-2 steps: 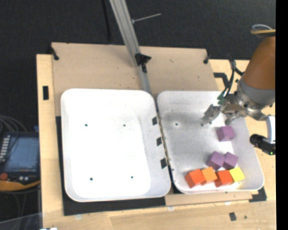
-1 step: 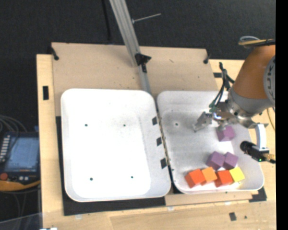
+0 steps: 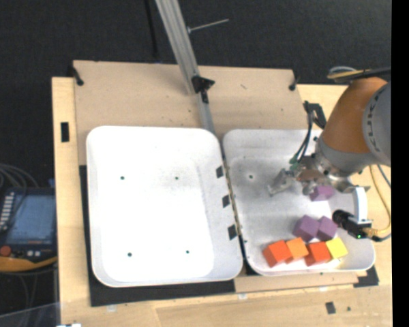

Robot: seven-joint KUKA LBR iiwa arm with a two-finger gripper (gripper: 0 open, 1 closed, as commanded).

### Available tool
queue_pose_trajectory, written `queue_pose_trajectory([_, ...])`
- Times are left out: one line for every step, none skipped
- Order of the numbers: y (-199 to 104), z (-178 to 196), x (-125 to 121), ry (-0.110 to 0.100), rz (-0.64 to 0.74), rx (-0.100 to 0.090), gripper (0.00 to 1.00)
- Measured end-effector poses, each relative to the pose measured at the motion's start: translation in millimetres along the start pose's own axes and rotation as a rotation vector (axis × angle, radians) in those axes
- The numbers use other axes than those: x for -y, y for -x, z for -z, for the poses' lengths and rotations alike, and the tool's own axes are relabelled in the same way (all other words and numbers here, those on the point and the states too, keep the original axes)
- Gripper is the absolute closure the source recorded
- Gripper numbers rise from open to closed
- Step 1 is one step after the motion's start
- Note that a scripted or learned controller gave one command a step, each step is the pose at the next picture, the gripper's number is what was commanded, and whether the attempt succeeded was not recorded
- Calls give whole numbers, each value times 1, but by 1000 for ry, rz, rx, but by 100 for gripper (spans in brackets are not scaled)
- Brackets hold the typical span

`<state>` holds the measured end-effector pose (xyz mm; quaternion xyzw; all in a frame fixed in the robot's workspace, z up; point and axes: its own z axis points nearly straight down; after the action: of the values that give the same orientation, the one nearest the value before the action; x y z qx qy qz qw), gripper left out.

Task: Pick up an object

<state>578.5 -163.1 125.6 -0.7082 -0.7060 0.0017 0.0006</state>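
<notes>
Hovering low over the right bin [image 3: 259, 148], my pincer [image 3: 286, 181] sits toward that bin's middle, reached in from the right. I cannot tell from this angle how the pincer is set, and nothing shows held in it.

Candidate objects: a purple block [image 3: 321, 193] lies just beside the pincer, on the wrist side, partly tucked under my arm. Two more purple blocks [image 3: 315, 227] sit touching each other, nearer the bin's front edge than the pincer. Beyond them, against the front wall, stands a row: two orange blocks [image 3: 286, 251], a red-orange block [image 3: 318, 252] and a yellow block [image 3: 337, 248], all touching or nearly so.

Handling judgement: these look like small foam or light plastic cubes, so light, fairly stiff, not fragile. Flat faces should give good purchase; best hold is across two opposite flat sides, square on, not corner to corner. Matte surfaces, slip risk low.

Surface: bin floor is white, flat, somewhat scuffed and grey-speckled around the pincer. Walls are shallow and sloped.

Room: open floor on the far side of the pincer and toward the left bin [image 3: 153, 203]. The lone purple block has free space around it. The front row is crowded against the wall, leaving little room beside any one block.
</notes>
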Motion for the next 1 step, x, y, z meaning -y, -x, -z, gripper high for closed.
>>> queue_pose_trajectory([1,14,-2,8,-6,0,100])
